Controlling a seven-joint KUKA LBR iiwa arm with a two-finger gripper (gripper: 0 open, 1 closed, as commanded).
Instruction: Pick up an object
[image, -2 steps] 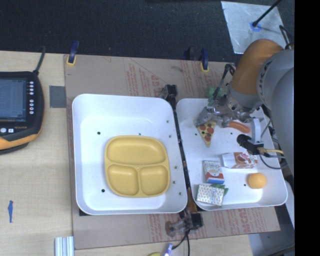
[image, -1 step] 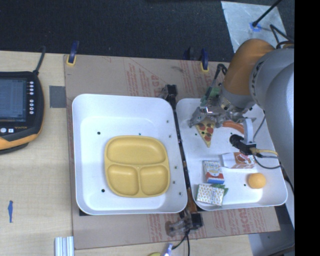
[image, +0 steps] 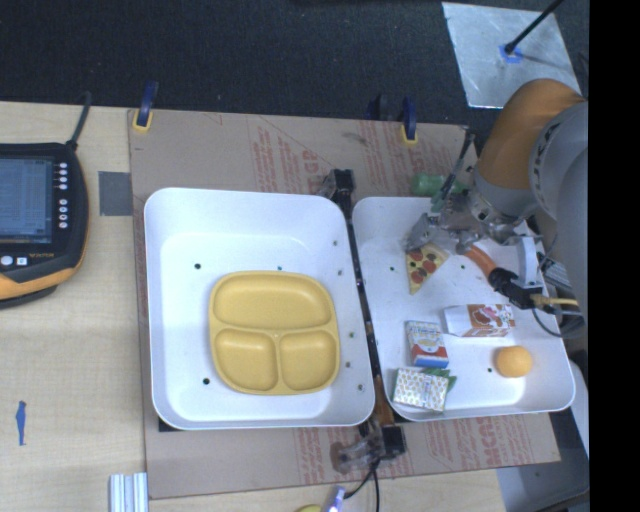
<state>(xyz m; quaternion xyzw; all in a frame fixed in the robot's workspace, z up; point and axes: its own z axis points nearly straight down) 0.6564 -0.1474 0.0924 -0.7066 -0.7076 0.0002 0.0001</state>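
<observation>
Standing over the bench, I note two white bins side by side on a sheet of brown cardboard (image: 250, 150). Left bin (image: 170, 220) carries a yellow divided tray (image: 272, 332), one long compartment at its 12 o'clock side and two smaller ones at 6 o'clock.

Right bin (image: 385, 300) carries the loose items. A pizza slice toy (image: 421, 268) lies toward the bin's 11 o'clock corner, point facing 7 o'clock. An orange carrot-like piece (image: 481, 259) lies at roughly 1 o'clock, partly under the arm's hardware. A small carton with red print (image: 480, 320) sits near 3 o'clock of bin centre. A small orange ball (image: 513, 361) rests at 4 o'clock, apart from the carton. A red, white and blue packet (image: 427, 343) lies near bin centre, and just beside it at 6 o'clock a green-patterned packet (image: 421, 390), close to the bin's near wall. A green item (image: 428, 184) sits just outside the bin's 12 o'clock edge; too blurred to identify.

Arm (image: 530, 130) enters from 3 o'clock, orange band visible above the wrist. Gripper (image: 437, 228) hangs low at the right bin's 12 o'clock end, right above the wide end of the pizza slice. Whether it touches the slice: cannot tell. Finger state: cannot tell, the tips merge into dark hardware and nothing is visibly between them.

A handheld control pad (image: 35, 220) lies on the bench at 9 o'clock of the left bin. Blue clamps (image: 145, 105) pin the cardboard's far edge.
</observation>
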